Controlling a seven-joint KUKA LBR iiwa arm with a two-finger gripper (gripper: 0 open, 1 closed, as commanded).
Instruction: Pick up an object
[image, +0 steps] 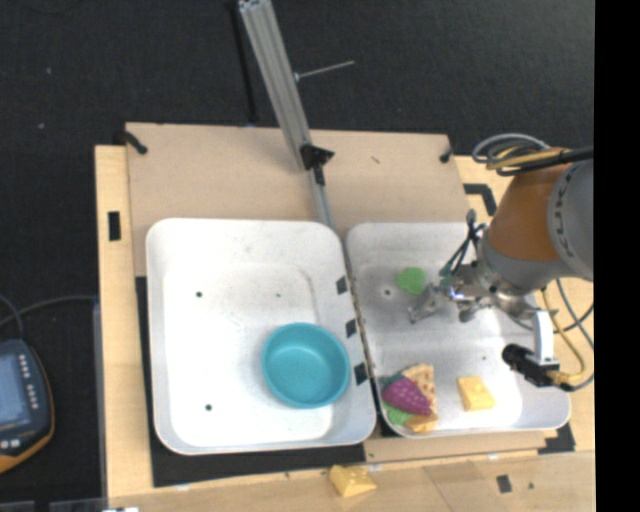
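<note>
Gripper (440, 303) low in right bin (500, 415), fingers apart, empty, just beside small green object (411, 280). Probably light, rounded, perhaps slippery; best pinched across its middle.

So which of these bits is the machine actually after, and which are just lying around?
Could be picked, all in the right bin:
green piece, beside the tool
purple grapes
yellow block

Just lying about:
blue bowl in the left bin
yellow wedge outside the bins, on the bench
</note>
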